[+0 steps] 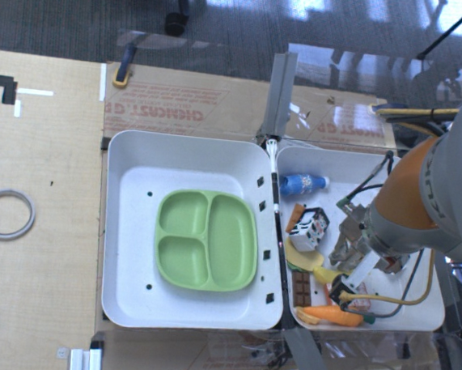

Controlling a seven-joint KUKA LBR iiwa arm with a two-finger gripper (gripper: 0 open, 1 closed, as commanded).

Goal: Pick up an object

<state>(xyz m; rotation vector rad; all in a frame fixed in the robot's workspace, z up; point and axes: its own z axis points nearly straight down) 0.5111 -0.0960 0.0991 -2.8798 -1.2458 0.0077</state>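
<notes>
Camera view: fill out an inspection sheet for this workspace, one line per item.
Surface: wooden bench bearing two white bins; cardboard under them.
Job's things: right bin holds a blue bottle, banana, carrot, black-and-white toy and brown bar.
Clutter: left bin holds a green divided plate; grey ring lies on the bench.
Grippers: pincer is low in the right bin, beside the banana; grasp unclear.
Cables: yellow hose loops below the wrist.
Surroundings: carpet and chair base behind the bench.
</notes>
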